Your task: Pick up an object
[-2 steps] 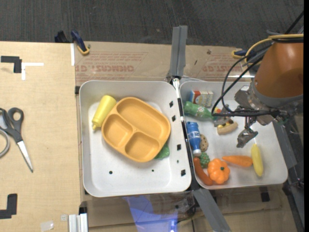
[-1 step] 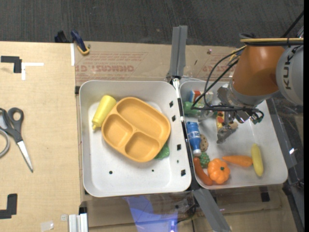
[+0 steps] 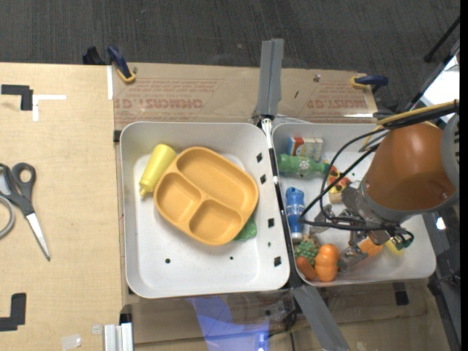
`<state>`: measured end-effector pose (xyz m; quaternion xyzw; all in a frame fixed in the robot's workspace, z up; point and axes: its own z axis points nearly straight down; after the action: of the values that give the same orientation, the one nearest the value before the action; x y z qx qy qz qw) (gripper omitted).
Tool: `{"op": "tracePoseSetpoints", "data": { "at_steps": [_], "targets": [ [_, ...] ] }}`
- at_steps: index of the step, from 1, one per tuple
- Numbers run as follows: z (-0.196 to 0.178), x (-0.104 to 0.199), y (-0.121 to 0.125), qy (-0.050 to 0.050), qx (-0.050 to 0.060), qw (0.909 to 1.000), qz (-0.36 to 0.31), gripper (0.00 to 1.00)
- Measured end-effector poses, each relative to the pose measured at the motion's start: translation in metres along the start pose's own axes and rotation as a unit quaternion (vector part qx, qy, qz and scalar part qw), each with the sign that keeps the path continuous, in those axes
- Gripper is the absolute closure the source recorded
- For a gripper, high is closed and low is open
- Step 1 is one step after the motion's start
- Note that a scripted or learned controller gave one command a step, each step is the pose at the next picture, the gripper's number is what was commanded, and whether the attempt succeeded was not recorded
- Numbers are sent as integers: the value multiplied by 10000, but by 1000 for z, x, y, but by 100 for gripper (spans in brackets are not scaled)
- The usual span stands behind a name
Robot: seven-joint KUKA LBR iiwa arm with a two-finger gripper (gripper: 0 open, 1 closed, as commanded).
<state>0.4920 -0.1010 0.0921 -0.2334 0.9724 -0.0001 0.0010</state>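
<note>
Scissors (image 3: 25, 199) lie far left on the bench, out of play. In the left bin (image 3: 197, 276) we see a yellow divided tray (image 3: 206, 194) resting partly on a yellow bottle (image 3: 155, 168) and something green (image 3: 248, 229), so it sits tilted. The right bin (image 3: 420, 263) holds the clutter: a blue bottle (image 3: 294, 209), a green item (image 3: 303, 167), and an orange ball (image 3: 326, 262) at the near edge. The gripper (image 3: 358, 251) hangs low just right of that ball (likely the target, we judge); we cannot tell how it is set, the wrist and cables masking it.
</note>
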Motion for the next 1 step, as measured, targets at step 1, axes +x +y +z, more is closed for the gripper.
{"op": "tracePoseSetpoints", "data": {
  "at_steps": [1],
  "targets": [
    [0, -44, -46, -15, -12, 9970, -769, 0]
  ]
}}
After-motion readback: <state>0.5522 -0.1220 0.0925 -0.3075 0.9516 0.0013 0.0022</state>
